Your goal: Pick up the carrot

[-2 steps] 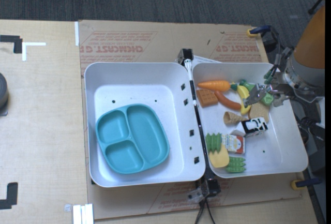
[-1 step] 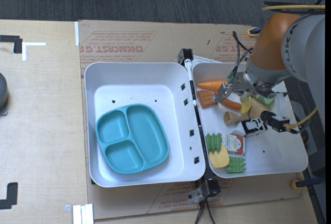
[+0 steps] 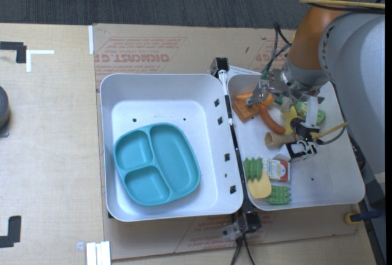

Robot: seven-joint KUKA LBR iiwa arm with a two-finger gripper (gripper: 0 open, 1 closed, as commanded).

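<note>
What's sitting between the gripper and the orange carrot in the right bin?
Nothing visible. The gripper hangs right over the right white bin, at the upper end of the curved orange carrot, beside a flat orange piece.

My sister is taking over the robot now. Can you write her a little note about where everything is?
Gripper: low in the right bin, at its far end, right by the carrot; I cannot tell if it is gripping.
Carrot: orange, lying in the right bin beside an orange wedge-shaped toy. More toy food lies nearer the front: green pea pods and a small red-and-white carton.
Left bin: holds a blue divided plate.
Done: arm has reached the carrot.
Left: grip the carrot and lift it.
</note>
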